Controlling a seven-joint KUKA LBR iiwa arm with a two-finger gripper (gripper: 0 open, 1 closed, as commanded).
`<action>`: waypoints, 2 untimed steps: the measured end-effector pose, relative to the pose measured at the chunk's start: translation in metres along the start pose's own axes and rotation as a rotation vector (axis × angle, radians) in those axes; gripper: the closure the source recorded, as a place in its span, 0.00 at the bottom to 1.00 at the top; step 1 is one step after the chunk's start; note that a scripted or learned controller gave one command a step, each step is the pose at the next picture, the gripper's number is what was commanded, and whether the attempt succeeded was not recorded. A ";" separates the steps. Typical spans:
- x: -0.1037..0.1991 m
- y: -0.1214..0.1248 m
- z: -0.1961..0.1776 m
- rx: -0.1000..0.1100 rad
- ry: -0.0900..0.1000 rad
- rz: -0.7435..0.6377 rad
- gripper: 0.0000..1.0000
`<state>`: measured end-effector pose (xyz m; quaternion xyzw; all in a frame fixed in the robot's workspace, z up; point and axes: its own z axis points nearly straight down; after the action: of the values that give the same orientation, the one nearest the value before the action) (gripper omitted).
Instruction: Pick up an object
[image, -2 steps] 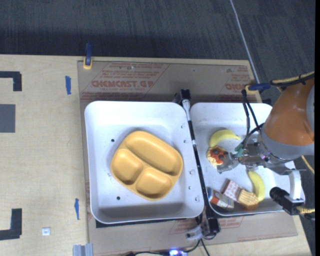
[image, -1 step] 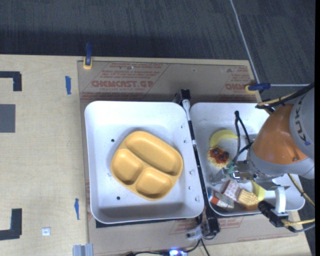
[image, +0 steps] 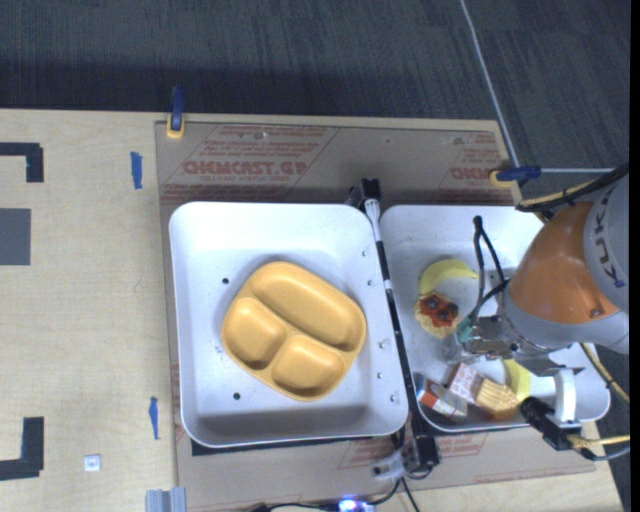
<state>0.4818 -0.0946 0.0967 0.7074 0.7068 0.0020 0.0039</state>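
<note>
Several small objects (image: 470, 385) crowd the right bin (image: 405, 235), just beside the gripper (image: 483, 338), whose closure I cannot tell. You should descend on one isolated item, avoiding neighbours.

light: even, bright overhead | glare: mild on left bin (image: 200, 300) | shadows: soft | focus: slightly soft

Yellow divided tray (image: 292, 328), white bins (image: 200, 300), orange-banded grey arm (image: 565, 280)
</note>
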 end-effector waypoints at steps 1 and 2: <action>0.000 0.000 0.000 0.000 0.000 0.000 0.00; 0.003 -0.002 0.011 0.007 0.003 0.000 0.00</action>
<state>0.4798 -0.0917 0.0859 0.7074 0.7068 0.0006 0.0005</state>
